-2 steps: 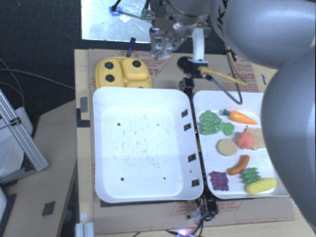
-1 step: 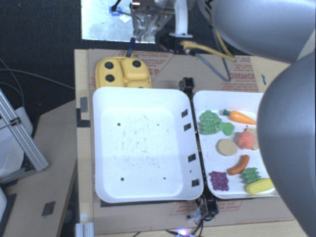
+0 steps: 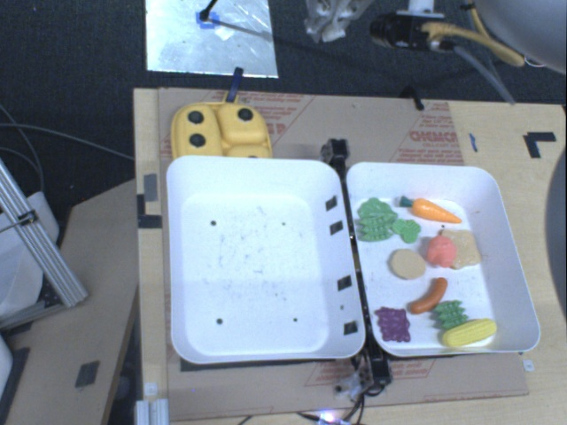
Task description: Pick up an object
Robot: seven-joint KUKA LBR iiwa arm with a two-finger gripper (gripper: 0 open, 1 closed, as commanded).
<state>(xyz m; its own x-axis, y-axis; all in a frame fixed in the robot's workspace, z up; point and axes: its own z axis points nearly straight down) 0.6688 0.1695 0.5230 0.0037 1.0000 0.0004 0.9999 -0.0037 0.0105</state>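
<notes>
The gripper (image 3: 332,11) hangs at the picture's top edge, its upper part cut off and blurred, so the state of the fingers cannot be told. The carrot (image 3: 434,210) lies well below it in the right bin (image 3: 509,264), its long axis crosswise, tip pointing right, beside the green leaves (image 3: 376,220).

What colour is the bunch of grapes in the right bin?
Purple, seen in the camera view: the grapes lie near the right bin's front-left corner.

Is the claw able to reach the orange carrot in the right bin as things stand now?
Probably yes. The carrot lies uncovered near the far edge of the right bin, apart from the green vegetable, with nothing above it. The claw hangs beyond the bins.
</notes>
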